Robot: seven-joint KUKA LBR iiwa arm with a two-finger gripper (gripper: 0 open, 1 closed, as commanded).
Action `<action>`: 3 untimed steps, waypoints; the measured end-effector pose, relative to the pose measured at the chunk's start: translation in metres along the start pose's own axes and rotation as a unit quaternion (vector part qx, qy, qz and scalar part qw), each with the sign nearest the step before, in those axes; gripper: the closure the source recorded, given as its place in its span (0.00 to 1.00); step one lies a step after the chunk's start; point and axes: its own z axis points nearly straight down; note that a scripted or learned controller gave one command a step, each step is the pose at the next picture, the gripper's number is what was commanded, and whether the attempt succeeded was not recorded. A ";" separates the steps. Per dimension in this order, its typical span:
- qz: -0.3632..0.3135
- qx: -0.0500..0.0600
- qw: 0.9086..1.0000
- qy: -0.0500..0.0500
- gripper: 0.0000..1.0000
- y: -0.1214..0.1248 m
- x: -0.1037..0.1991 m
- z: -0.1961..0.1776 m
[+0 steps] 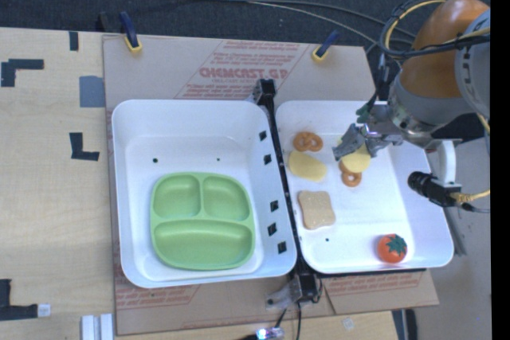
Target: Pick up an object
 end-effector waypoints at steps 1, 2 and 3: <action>0.000 0.000 1.000 0.000 1.00 0.010 0.054 0.008; -0.001 -0.001 1.000 0.000 1.00 0.030 0.107 -0.003; 0.000 0.000 1.000 0.000 1.00 0.043 0.156 0.006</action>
